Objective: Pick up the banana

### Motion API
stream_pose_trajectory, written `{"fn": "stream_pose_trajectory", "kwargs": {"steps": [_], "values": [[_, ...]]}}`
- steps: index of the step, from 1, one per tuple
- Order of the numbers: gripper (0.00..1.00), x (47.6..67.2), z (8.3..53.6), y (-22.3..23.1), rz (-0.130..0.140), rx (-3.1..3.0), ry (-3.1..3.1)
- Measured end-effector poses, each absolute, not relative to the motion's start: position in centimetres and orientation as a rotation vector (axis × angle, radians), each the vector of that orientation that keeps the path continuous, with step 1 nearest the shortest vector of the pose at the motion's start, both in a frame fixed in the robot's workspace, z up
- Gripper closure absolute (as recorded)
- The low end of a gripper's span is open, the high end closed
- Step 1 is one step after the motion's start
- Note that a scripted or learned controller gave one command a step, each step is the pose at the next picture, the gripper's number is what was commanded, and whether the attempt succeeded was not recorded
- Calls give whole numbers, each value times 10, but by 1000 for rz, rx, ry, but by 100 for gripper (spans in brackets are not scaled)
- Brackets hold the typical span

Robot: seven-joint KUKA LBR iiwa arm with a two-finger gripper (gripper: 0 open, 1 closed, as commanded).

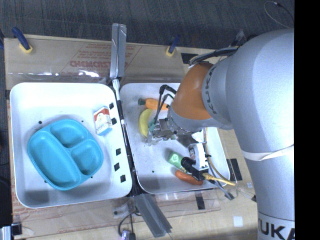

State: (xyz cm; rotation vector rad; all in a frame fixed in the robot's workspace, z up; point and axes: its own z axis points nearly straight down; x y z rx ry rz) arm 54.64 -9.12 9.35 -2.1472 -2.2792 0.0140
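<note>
The yellow banana (144, 121) lies in the right bin (150, 176), near its left wall and towards the back. My gripper (155, 133) hangs low just right of the banana's near end, under the grey arm with its orange band (195, 96). The wrist hides much of the fingers, and I cannot make out how they stand or whether they touch the banana.
An orange carrot (150, 103) lies behind the banana. A green item (174, 159) and a red-orange item (189, 177) sit near the right bin's front. The left bin (30, 96) holds a blue divided plate (65, 152) and a small red-and-white box (103, 120).
</note>
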Motion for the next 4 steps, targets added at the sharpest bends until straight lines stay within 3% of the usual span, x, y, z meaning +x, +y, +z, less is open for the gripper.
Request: {"fn": "stream_pose_trajectory", "kwargs": {"steps": [1, 2, 3, 4], "values": [[0, 546, 94, -91, 14, -2147, -2280], [100, 547, 99, -90, 20, -2137, -2284], [0, 547, 99, -90, 20, -2137, -2284], [0, 548, 189, -66, 7, -2173, -2261]]}}
